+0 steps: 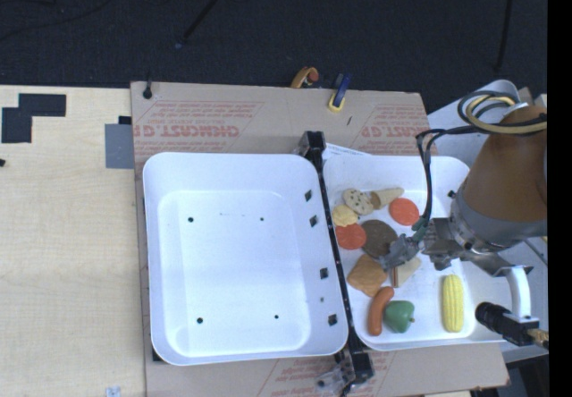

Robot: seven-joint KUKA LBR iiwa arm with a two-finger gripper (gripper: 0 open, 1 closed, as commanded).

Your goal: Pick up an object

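Toy food, small moulded plastic pieces heaped in the right-hand shallow white bin (465,340) on the bench: round dark-brown patty (379,235), red tomato slice (404,211), tan bread wedge (367,276), orange-red sausage (381,308), green pepper (399,316), yellow corn cob (453,302). Judged light, rigid and smooth-skinned, likely slippery; the sausage or cob, lying apart from the heap, should pinch best across the narrow middle. Tool (399,252) sits low over the heap by the patty; whether spread or pressed together cannot be told.

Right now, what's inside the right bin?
The right bin holds toy food: a corn cob, a green pepper, a sausage, a cookie, red slices and brown pieces. The gripper covers part of the pile, so anything beneath it is hidden.
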